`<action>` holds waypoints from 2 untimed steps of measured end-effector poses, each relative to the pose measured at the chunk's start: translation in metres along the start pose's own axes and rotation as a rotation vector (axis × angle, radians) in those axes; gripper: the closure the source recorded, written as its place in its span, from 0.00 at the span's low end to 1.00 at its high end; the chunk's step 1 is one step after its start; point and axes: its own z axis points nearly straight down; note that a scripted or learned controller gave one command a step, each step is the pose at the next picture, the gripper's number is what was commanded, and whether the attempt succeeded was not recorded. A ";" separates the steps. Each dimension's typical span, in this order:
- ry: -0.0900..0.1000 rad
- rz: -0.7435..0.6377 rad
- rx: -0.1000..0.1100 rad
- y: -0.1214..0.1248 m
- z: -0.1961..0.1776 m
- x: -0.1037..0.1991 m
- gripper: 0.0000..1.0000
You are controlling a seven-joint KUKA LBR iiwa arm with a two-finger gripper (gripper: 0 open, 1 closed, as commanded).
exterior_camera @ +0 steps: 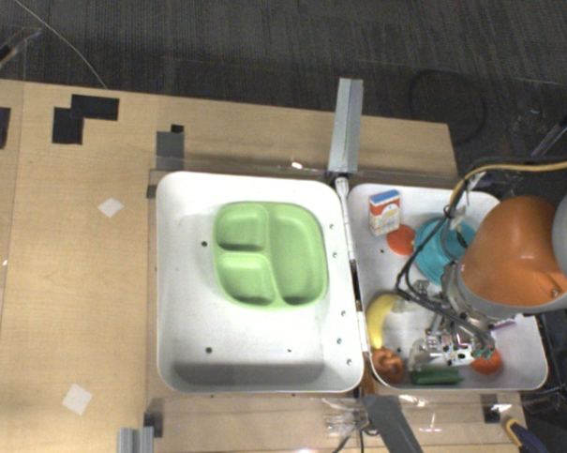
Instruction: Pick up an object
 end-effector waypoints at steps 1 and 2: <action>0.009 -0.142 -0.008 -0.002 -0.035 -0.069 0.00; 0.006 -0.181 -0.007 0.016 0.002 -0.056 0.00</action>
